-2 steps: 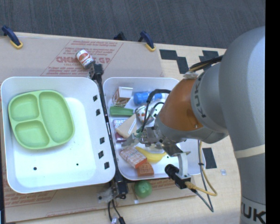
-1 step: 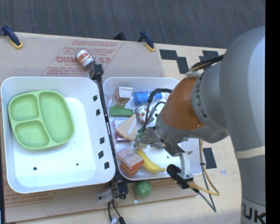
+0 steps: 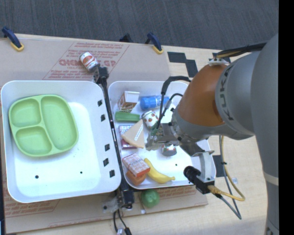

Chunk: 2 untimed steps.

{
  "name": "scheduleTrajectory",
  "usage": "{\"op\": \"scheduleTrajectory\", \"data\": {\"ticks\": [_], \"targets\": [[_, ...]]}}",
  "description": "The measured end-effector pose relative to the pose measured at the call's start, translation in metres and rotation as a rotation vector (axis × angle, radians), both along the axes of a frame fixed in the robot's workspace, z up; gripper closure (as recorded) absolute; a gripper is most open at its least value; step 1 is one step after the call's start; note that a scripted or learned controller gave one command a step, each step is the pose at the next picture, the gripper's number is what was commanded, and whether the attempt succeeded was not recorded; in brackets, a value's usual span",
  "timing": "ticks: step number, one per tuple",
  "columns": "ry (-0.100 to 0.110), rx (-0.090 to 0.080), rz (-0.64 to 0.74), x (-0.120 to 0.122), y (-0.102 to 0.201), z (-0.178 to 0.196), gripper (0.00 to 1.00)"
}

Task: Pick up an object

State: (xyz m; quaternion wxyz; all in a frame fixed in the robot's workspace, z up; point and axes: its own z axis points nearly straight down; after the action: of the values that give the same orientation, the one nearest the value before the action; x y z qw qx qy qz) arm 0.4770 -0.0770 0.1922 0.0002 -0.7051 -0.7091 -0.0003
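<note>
My gripper [image 3: 159,142] hangs low over the middle of the right bin [image 3: 137,84], with the orange-banded wrist above it hiding the bin's right half. Just left of it lies a pale yellow cheese wedge [image 3: 133,135], touching or nearly touching the gripper. A banana [image 3: 160,175] and a red carton [image 3: 136,166] rest at the bin's front. A blue can [image 3: 149,102], a small box [image 3: 129,101], a green bar [image 3: 127,116] and a white-and-red round item [image 3: 149,118] sit at the back. I see nothing lifted.
The left bin [image 3: 63,177] holds a green divided plate [image 3: 43,125]. A small can [image 3: 88,60] lies on the cardboard behind the bins. A green round fruit [image 3: 149,198] sits outside the right bin's front edge. Cables trail at the front right.
</note>
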Motion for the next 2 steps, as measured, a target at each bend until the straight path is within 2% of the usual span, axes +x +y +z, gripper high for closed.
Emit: {"op": "scheduleTrajectory", "data": {"ticks": [1,2], "targets": [[-0.002,-0.002,0.000,0.020,-0.027,0.072,1.00],[0.001,-0.001,0.000,0.010,-0.043,0.040,1.00]]}}
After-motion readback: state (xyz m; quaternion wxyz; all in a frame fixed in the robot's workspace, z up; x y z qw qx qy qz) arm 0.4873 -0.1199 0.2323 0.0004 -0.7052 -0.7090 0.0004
